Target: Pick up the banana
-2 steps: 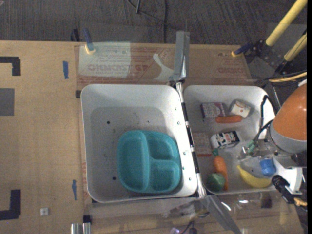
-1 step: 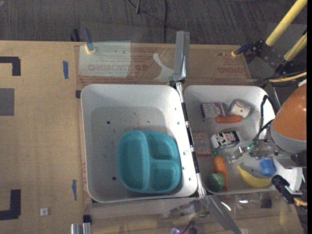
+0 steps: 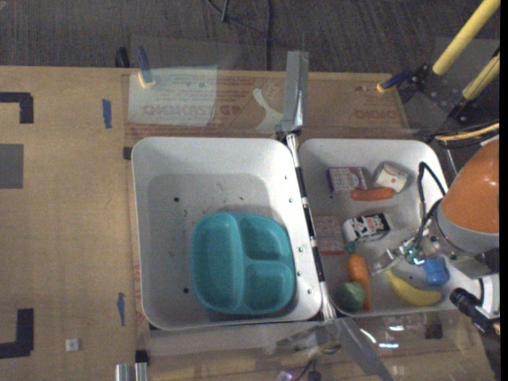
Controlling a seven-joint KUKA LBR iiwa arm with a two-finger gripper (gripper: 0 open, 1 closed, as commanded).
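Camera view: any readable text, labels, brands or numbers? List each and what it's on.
No text can be read with confidence.
Cardboard sheet behind the bins: reddish print, seen reversed under a clear cover, too blurred to quote.
Small purple-and-white carton in the right bin: label print too small to read.
Black-and-white carton in the right bin: markings too small to read.
Banana, carrot, teal divided plate: no text visible.
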